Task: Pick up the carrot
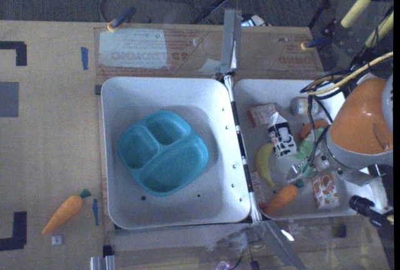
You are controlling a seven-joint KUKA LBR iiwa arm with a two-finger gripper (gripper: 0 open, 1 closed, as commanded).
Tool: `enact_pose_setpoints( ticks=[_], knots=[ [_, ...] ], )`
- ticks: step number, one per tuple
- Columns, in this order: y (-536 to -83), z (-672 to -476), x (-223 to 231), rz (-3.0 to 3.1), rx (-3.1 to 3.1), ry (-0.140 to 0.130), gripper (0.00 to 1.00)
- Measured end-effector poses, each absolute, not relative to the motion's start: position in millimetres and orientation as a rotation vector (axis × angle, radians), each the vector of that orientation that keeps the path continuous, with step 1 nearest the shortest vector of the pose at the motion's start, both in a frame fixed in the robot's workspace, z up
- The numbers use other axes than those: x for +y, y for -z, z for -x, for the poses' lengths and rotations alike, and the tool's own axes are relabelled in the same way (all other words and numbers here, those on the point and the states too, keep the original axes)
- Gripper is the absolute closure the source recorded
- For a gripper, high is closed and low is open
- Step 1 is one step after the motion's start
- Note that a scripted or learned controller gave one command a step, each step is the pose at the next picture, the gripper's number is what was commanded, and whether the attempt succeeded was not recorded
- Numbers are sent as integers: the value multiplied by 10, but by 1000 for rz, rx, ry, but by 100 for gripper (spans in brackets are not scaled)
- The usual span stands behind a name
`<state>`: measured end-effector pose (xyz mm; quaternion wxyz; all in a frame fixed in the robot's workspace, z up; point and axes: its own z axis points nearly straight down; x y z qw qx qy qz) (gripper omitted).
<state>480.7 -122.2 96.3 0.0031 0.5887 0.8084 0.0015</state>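
Hand [310, 165] low in right bin [275, 97], above carrot [284, 196], opening cannot be told

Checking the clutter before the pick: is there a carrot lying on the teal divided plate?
No. The teal plate in the left bin bears nothing, while one carrot lies in the right bin.
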Motion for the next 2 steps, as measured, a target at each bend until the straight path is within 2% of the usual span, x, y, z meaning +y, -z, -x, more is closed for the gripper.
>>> enact_pose_setpoints(
  ticks=[1,2],
  knots=[
    [-1830,-5168,-712,-2106,2335,3,100],
    [-1829,-5167,-713,-2106,2335,4,0]
  ],
)
